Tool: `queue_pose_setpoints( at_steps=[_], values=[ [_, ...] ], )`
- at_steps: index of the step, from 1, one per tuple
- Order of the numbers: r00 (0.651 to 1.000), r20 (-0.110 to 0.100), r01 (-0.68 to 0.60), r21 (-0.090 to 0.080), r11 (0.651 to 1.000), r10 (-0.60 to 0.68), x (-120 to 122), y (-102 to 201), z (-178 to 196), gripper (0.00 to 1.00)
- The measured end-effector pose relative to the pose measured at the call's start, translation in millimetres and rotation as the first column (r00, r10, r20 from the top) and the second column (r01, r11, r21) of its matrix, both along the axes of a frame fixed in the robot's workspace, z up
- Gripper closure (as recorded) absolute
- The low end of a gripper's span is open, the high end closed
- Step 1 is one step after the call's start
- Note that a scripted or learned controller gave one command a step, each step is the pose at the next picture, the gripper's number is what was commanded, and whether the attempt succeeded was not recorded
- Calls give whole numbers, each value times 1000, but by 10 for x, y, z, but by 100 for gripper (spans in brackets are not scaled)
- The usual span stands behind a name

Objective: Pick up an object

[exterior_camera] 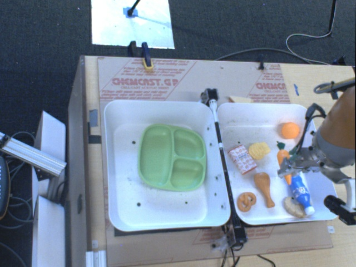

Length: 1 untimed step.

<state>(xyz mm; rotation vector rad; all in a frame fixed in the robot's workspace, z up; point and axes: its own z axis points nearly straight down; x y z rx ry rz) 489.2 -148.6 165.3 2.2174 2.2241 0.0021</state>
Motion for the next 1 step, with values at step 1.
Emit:
queue_pose_setpoints(
  at_steps=[1],
  values=[
    [1000, 1, -1, 0, 1000, 1, -19, 794, 392, 100]
  ],
)
